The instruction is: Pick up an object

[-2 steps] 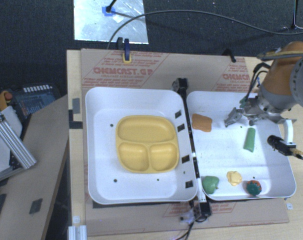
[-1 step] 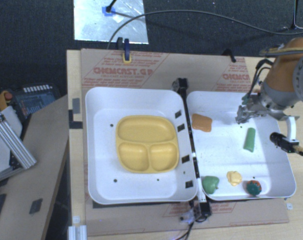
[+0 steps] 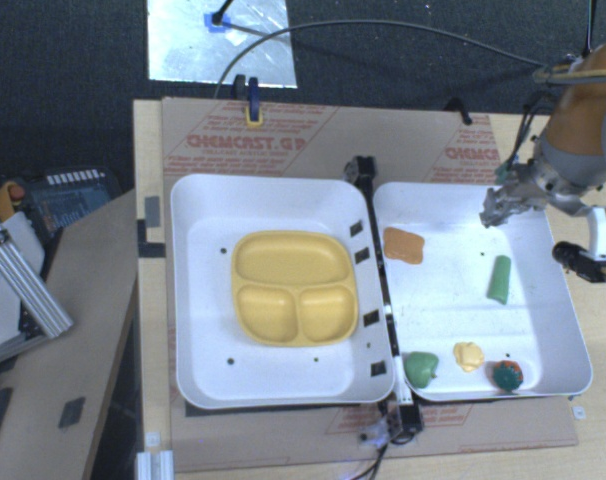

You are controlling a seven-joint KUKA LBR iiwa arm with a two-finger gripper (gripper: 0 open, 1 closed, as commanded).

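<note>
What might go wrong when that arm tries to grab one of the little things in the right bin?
The tool hangs over the right bin's far edge, with nothing directly beneath, so a straight descent likely closes on air. The green piece, yellow piece and red-green piece sit close to the near wall, which may block the tool.

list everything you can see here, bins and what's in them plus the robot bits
shallow white plastic bins: 2, white, side by side on the bench
yellow three-compartment plastic tray: 1, yellow, middle of the left bin
flat orange piece: 1, orange, right bin, upper left
green cylinder: 1, green, right bin, centre right
green lumpy toy: 1, green, right bin, lower left corner
small yellow toy: 1, yellow, right bin, near front edge
red and green toy: 1, right bin, lower right
gripper: 1, grey, over the right bin's upper right, nothing seen in it
</note>
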